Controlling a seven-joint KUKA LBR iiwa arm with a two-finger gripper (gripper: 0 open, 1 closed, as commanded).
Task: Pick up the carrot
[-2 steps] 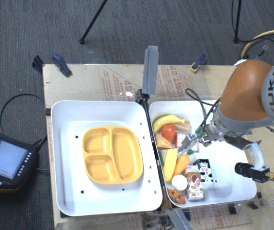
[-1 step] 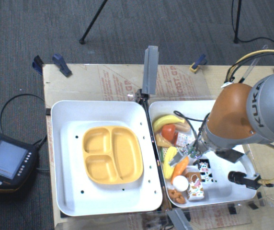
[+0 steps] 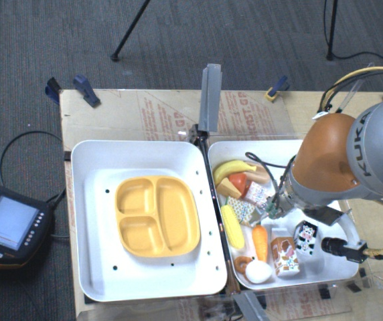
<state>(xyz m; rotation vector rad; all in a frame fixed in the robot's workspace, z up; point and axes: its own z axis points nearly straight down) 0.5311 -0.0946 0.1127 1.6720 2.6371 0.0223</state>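
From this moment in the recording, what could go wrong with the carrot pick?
The carrot lies hemmed in by the corn cob, the white egg and a small brown carton, so a descent may nudge or grab a neighbour instead. The gripper sits above the carrot over a patterned packet, so closing here would likely miss.

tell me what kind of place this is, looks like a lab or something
Most likely a robotics lab or test cell: a KUKA arm over two white bins, toy food such as a carrot, a teach pendant and tripod legs on carpet.
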